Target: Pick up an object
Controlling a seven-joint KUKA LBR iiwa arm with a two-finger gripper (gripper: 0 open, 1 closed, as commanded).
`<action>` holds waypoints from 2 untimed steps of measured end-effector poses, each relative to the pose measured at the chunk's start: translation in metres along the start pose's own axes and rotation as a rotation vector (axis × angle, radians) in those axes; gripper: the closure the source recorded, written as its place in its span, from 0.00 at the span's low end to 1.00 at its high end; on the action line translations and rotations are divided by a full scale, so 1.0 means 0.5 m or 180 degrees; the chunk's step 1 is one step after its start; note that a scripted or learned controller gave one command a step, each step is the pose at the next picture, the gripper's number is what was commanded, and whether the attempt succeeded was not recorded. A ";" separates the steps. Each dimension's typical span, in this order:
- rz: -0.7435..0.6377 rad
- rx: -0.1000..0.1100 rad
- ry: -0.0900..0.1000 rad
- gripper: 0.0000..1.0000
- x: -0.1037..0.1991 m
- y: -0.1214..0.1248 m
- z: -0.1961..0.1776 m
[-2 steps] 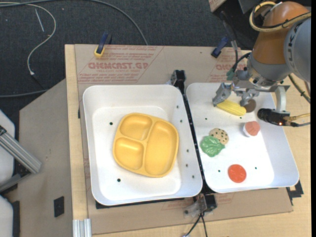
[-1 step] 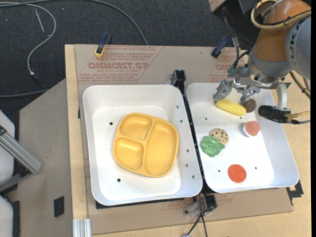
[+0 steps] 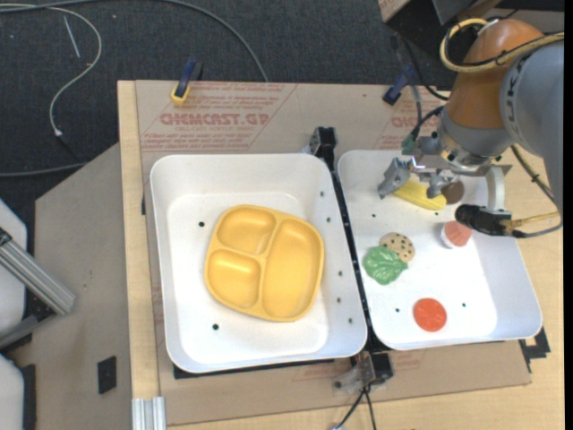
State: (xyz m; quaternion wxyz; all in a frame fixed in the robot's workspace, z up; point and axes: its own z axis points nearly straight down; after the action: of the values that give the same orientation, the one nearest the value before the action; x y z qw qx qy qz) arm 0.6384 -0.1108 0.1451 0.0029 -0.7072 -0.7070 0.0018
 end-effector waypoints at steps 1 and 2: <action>0.0000 0.0002 0.0001 0.00 -0.001 -0.005 0.085; -0.0001 -0.0004 0.0000 0.00 0.001 -0.006 0.122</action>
State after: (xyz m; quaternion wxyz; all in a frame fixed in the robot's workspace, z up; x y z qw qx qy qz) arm 0.6352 -0.1103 0.0840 0.0024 -0.7070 -0.7072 0.0013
